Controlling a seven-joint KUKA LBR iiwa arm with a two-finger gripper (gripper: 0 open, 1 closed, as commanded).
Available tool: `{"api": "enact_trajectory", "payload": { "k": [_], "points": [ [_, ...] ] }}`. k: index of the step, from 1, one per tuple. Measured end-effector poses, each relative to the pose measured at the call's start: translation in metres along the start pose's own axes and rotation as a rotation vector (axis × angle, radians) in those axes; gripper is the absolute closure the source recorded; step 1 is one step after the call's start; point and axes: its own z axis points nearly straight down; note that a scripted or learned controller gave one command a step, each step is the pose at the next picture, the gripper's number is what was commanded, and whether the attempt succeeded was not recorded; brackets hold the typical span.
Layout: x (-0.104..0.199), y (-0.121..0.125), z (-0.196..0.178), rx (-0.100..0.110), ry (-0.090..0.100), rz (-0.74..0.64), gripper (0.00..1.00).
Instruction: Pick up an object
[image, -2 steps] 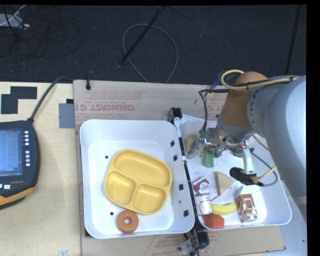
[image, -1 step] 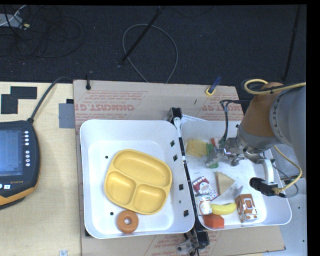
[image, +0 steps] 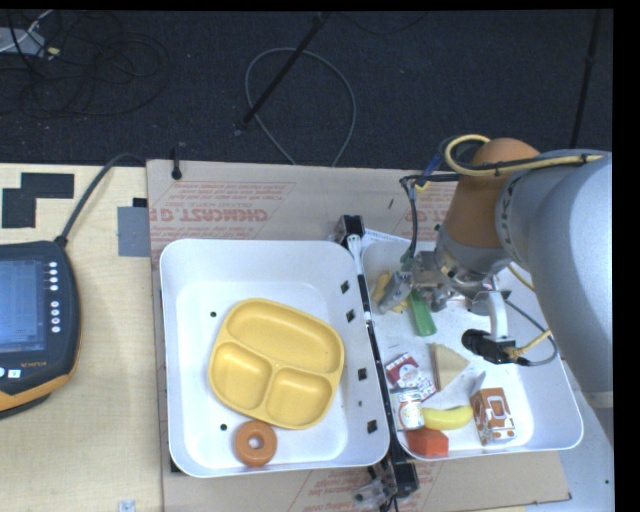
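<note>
I'm looking down on the tabletop (image: 100, 210), wood-toned with a cardboard sheet (image: 260, 200) under both bins. The arm (image: 560, 230) comes in from the right, grey, with its orange band (image: 490, 190) above the wrist, bending down over the far end of the right bin (image: 555, 425). The left bin (image: 190, 290) takes up the middle of the sheet; in it lies a yellow tray (image: 278, 362) with three compartments, sitting flat and roughly central. On the tabletop's left edge sits a pendant (image: 30, 320) with a lit screen.

The tool (image: 432, 290) is down at the right bin's far end, just above a green stick (image: 424, 318) that lies lengthwise on the bin floor. I can't tell how wide the tool stands, nor that it has hold of anything; the hardware is too cluttered there.

Toward the right bin's near edge I've got a cluster: an orange carton (image: 493, 414) by the near right corner, a banana (image: 447, 417) just left of it, a red lump (image: 429, 444) touching the near wall, a red-and-white packet (image: 404, 371) close to the divider, and a pale wedge (image: 450, 362) between packet and carton. A donut (image: 256, 442) rests at the left bin's near edge, just below the tray.
</note>
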Motion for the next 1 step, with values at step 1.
{"api": "enact_trajectory", "payload": {
  "k": [1],
  "points": [
    [-0.0079,-0.0318,-0.0006,-0.006,-0.001,0.002,0.00]
  ]
}}
